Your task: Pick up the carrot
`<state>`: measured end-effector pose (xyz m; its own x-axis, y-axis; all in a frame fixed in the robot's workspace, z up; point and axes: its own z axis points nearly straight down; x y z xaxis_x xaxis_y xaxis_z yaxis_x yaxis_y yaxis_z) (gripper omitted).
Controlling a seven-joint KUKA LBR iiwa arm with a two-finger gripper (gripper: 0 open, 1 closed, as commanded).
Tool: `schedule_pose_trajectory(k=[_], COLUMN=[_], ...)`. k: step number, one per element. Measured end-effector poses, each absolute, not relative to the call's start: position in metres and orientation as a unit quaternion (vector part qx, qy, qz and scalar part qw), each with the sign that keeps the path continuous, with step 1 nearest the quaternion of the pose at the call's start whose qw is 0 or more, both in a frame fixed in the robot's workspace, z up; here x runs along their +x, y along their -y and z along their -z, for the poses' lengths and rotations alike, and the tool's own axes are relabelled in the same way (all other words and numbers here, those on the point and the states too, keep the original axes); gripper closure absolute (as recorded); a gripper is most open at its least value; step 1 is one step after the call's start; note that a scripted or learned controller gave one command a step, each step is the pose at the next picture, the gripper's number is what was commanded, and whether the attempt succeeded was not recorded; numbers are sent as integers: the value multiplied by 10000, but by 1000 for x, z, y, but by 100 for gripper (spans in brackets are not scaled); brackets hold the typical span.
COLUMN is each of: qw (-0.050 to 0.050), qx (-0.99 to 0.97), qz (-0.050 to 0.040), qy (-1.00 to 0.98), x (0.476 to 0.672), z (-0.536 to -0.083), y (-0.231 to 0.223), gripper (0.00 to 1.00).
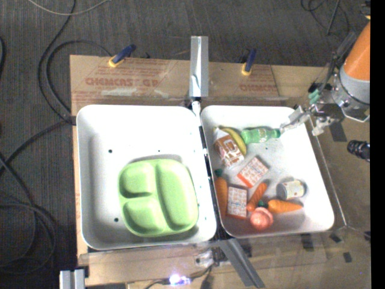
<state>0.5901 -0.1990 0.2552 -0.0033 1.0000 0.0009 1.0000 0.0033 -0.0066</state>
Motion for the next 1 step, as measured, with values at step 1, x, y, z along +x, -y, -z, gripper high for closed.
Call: schedule_pose_trajectory(k=[1], qw=[35], qx=[-6848], qz=[-17], qy=[7287], x=[511], z=[-150], y=[219], gripper=[0])
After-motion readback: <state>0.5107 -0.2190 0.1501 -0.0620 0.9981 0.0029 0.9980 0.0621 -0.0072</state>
